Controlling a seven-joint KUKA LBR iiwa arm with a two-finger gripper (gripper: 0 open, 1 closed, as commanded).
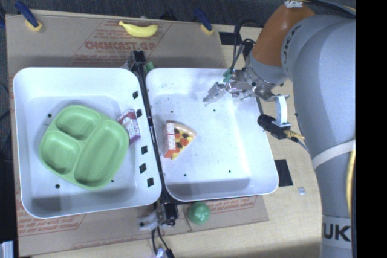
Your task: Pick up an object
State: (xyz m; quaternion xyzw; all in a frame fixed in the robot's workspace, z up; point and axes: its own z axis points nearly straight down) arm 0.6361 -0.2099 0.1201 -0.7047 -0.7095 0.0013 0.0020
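Red print reading "CHEMCAST GP" stands on the brown cardboard sheet (115,45) along the tabletop's far edge. White letters "UK" show on the arm's base (336,231).

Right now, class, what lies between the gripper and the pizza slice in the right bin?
Nothing: in the camera view, only bare white bin floor runs from the gripper down to the pizza slice.
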